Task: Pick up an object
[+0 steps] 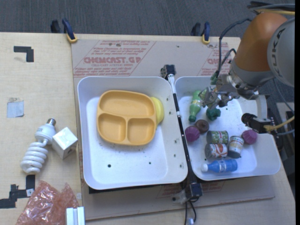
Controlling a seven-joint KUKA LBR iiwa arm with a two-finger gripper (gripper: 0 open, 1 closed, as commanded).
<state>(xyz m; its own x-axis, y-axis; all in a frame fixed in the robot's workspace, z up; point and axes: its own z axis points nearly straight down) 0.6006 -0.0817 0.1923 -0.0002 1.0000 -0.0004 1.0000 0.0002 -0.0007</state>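
Note:
The right bin [267,161] holds several small objects: a green bottle [194,107], a dark green piece [213,112], a brown ring [202,125], a purple ball [192,134], two cans [217,137] [215,151], a small jar [235,146], a purple lump [250,136] and a blue bottle [220,166] lying along the front wall. My gripper [211,97] hangs low over the back left of this bin, just right of the green bottle's top and above the dark green piece. I see nothing clearly held in it.
The left bin [93,168] carries a yellow divided plate [126,117] with a yellow object [159,109] against its right side. Left of the bins, a spiral light bulb [37,149], a white cube [64,141] and a reddish plastic bag [44,203] lie on the bench.

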